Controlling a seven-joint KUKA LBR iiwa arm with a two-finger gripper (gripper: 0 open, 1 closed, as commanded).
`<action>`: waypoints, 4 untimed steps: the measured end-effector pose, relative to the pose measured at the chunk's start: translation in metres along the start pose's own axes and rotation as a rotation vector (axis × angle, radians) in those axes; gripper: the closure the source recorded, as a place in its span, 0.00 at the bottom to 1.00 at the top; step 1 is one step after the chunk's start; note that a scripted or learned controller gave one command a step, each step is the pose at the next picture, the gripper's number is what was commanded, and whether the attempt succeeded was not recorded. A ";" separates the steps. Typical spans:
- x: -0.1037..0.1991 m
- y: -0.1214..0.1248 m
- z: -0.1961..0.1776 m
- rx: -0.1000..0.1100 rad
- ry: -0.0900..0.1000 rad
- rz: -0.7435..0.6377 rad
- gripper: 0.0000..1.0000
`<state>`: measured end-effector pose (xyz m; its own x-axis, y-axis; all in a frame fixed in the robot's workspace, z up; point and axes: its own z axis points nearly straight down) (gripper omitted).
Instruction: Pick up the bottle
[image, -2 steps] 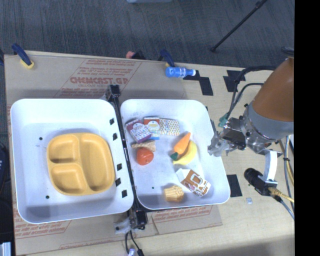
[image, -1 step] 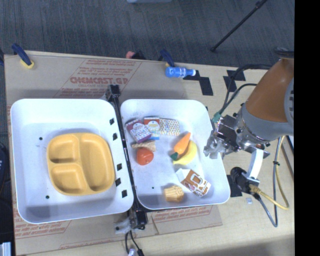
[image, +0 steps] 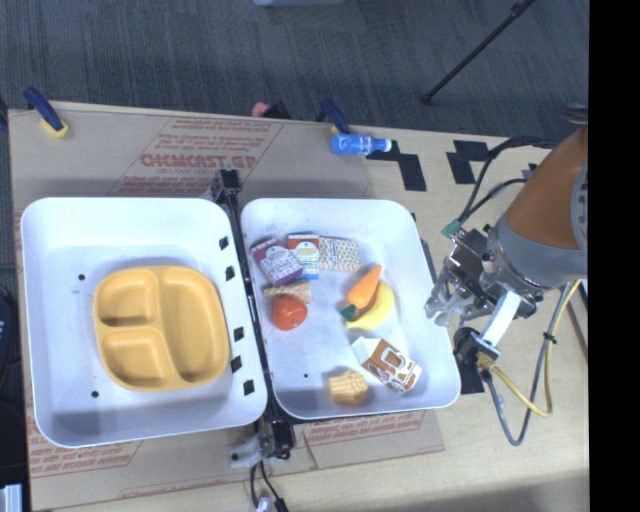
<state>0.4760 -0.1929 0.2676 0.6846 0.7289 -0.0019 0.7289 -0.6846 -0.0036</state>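
You cannot tell the pincer (image: 447, 300) state; it sits right of the bins. Bottle (image: 358, 145) lies on the desk (image: 300, 165), cap pointing right

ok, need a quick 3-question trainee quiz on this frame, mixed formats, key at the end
1. True or false: the blue bottle lies inside the right bin.
2. Multiple choice: where is the yellow divided tray? A) in the left bin B) in the right bin C) on the bench outside both bins
3. Fill in: the gripper sits outside the right bin, off its ____ side as the camera sees it.

Key
1. False. The bottle lies on the bench beyond the far edge of the right bin.
2. A
3. right
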 end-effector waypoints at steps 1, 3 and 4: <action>0.028 -0.026 -0.015 -0.001 0.001 0.333 1.00; 0.028 -0.026 -0.047 0.002 0.001 0.605 1.00; 0.031 -0.029 -0.014 0.003 0.000 0.607 1.00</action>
<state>0.4762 -0.1504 0.2815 0.9781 0.2083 -0.0041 0.2083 -0.9781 -0.0046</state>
